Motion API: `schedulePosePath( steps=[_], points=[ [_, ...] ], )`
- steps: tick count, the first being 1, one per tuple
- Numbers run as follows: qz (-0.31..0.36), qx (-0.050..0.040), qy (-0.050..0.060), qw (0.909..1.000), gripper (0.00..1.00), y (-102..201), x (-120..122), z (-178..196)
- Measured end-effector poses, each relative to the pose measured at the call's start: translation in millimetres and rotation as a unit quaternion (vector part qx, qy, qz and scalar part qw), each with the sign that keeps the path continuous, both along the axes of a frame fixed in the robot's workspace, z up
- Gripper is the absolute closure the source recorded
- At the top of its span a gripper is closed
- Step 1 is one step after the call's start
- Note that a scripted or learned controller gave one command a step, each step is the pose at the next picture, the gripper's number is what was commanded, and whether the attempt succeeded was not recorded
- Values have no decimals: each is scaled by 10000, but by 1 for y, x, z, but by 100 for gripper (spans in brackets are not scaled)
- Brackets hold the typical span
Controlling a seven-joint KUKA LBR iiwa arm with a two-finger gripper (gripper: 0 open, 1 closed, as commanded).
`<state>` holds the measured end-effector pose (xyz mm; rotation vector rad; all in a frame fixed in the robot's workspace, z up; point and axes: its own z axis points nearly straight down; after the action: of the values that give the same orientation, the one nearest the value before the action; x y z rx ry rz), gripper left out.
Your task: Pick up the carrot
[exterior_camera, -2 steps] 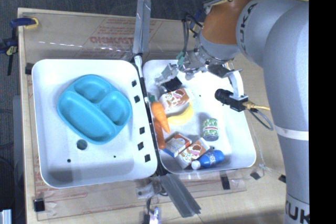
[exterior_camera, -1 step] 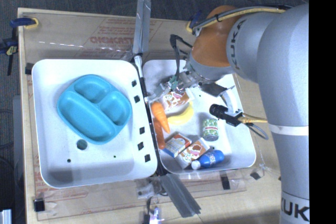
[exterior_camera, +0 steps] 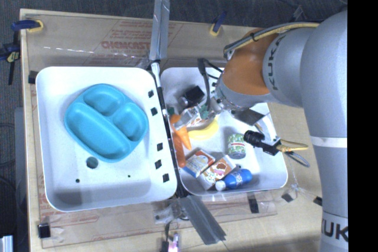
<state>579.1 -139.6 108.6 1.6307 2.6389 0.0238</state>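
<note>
Robot lab: clamped plywood bench [exterior_camera: 77, 32], twin white bins [exterior_camera: 53, 186], industrial grey arm [exterior_camera: 319, 68], loose cables.

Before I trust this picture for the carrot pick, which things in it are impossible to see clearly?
- Gripper, camera view: the arm's wrist covers it, so its finger state is unreadable.
- Carrot: lies along the right bin's left wall; its upper end runs under the clutter by the gripper, so contact is unclear.
- Small packets and can: labels too small to read.
- Yellow item: partly covered, identity uncertain.
</note>
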Motion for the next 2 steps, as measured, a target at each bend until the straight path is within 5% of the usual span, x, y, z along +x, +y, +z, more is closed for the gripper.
schedulePosePath(
  steps=[1,2],
  points=[
    [965,-60,114,9952,0,15,-71,-6],
    [996,-14,162,9949,100,18,-73,0]
  ],
)
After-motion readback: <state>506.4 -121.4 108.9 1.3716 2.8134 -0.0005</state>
